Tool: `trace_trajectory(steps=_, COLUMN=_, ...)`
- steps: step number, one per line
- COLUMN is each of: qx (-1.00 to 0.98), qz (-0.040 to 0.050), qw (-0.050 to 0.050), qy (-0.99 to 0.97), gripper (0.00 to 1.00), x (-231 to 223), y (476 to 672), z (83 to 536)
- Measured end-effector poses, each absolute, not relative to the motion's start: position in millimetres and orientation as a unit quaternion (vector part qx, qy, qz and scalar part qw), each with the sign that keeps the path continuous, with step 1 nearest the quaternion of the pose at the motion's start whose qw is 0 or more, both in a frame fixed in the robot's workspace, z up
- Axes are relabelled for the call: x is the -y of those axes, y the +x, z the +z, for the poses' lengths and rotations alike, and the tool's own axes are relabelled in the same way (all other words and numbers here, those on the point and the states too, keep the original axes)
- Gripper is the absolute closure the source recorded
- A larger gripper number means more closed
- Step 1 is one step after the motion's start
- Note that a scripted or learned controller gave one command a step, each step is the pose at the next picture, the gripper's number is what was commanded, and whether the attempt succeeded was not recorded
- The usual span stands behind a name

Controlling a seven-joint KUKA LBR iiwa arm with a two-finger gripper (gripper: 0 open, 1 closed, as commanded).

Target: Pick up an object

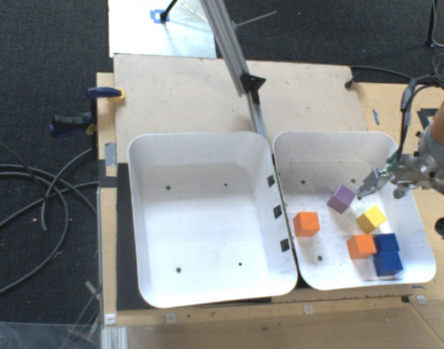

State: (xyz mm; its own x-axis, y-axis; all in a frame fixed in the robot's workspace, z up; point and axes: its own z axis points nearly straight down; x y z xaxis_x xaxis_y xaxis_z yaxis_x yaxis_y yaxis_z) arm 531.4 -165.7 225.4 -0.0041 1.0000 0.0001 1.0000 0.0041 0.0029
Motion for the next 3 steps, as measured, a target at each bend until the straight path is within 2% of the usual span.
trace_trajectory(steps=1, qx=-0.707, qz=-0.0012, qw=-0.001, qy=0.707, gripper=0.00, x=199.7, y=539.4, z=92.2)
trace_trajectory(steps=2, qx=-0.709, qz=0.0010, qw=0.002, qy=0.706, gripper=1.00, x=198.8, y=541.6, z=106.9)
trace_trajectory(steps=3, qx=-0.709, qz=0.0010, qw=0.002, qy=0.705, gripper=0.00, x=198.7, y=541.5, z=106.6)
